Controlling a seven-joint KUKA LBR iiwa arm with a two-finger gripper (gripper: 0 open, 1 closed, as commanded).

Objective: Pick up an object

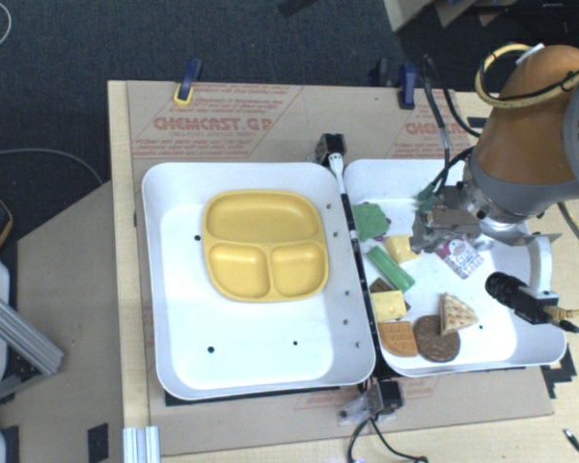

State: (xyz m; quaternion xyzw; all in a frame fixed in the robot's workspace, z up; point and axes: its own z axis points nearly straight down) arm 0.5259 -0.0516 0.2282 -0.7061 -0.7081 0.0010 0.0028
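In the right bin (531, 350), down low over the clutter, sits the end effector (442, 228), wrist angled in from 3 o'clock. Can't tell whether it's spread or closed from up here, too much dark hardware bunched together. Closest pick looks like the pink-and-white packet (460, 255), lying just beside the tool at roughly 4 o'clock, long axis running about 10 to 4. Yellow block (399, 249) at 8 o'clock is almost as near, green piece (371, 220) out at 9, long green stick (390, 266) further toward 8, slanted 10 to 4. Bread wedge (456, 313), brown disc (435, 339), waffle round (398, 338) and another yellow chunk (387, 305) crowd the 6 o'clock end. Left bin (174, 258) holding a yellow divided tray (265, 243), well apart. Worktop (232, 123) is plain board with red print, dark carpet and cables around it.
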